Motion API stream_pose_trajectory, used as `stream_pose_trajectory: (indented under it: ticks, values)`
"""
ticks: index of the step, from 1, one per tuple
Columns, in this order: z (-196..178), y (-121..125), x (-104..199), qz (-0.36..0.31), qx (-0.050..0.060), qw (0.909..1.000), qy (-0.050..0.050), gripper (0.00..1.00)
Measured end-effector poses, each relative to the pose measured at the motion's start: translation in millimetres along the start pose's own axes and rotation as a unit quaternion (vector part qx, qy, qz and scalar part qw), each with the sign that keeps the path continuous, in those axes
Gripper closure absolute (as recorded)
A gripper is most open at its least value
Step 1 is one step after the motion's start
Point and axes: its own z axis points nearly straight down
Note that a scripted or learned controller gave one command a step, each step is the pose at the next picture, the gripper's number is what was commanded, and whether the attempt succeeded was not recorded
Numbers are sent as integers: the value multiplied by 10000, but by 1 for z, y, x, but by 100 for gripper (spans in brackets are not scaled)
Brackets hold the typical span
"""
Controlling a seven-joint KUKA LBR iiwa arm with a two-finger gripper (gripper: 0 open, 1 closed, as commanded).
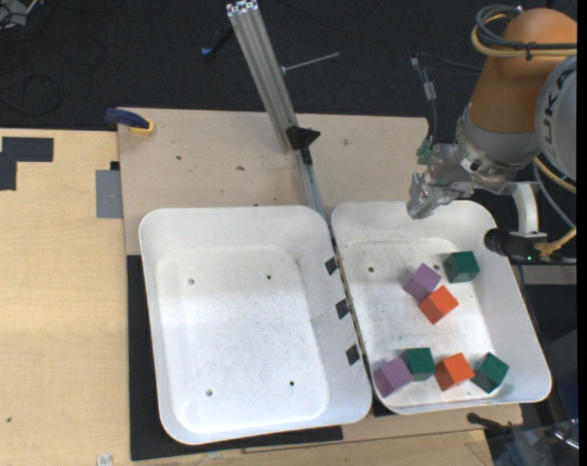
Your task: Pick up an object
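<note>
Hand (431,200) hovers above right bin's (526,343) far edge, grip state not discernible, nothing visibly held, likely staging above the purple block (421,282) and orange block (439,304).

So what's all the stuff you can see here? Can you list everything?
Purple blocks: 2, purple, right bin; one mid-bin, one at the front left.
Orange blocks: 2, orange, right bin; one beside the upper purple block, one at the front.
Green blocks: 3, dark green, right bin; one near the right wall, one at the front between purple and orange, one at the front right corner.
Right bin: 1, white, right side of the bench.
Left bin: 1, white, left of it.
Metal rail: 1, silver, slanting down from the top toward the bins.
Clamp: 1, blue and yellow, bench's back left corner.
Arm: 1, grey with an orange band.
Gripper: 1, over the right bin's back edge.
</note>
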Motion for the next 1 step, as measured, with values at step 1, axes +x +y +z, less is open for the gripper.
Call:
stream_pose_trajectory:
  ticks: [1]
  values:
    - [15, 4, 54, 0, 8, 10000, -4, 100]
